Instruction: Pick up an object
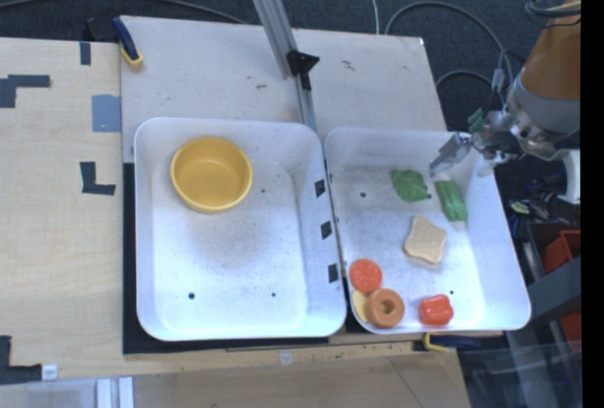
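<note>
The right bin holds several toy foods. A flat green leafy piece and a green oblong piece lie near its far side. A tan bread slice is in the middle. Along the near edge sit a red-orange round piece, a brown ring doughnut and a red piece. My gripper hovers over the far right corner of this bin, just above and right of the green pieces, with nothing seen in it.
A yellow bowl sits at the far left of the left bin. A slanted metal pole rises behind the bins. Cables trail across the floor at the back right.
</note>
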